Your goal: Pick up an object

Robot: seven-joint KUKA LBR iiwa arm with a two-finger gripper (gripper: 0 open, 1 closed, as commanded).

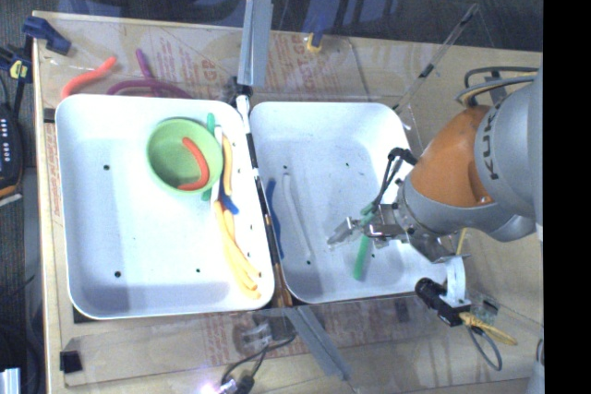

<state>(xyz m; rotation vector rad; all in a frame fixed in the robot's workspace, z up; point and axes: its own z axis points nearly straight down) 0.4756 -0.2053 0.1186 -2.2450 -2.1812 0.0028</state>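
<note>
camera view:
gripper (346, 232): low in the right bin (319, 129), fingers look spread apart, nothing visibly clamped between them.
target: green stick (360, 264), lying on the right bin floor just beside and below the fingertips.
risk: fingers may close beside the stick rather than around it; it's thin and flat on the floor, likely to slip or get nudged away.
obstruction: bin's near wall is close to the stick, leaving little room.
others: blue pen-like piece (271, 217) by the right bin's left wall; left bin (92, 198) holds a green bowl (183, 154) with a red curved strip (199, 163), and yellow strips (235, 249).

One fixed camera looks down aslant on both bins (83, 198) from above.
</note>
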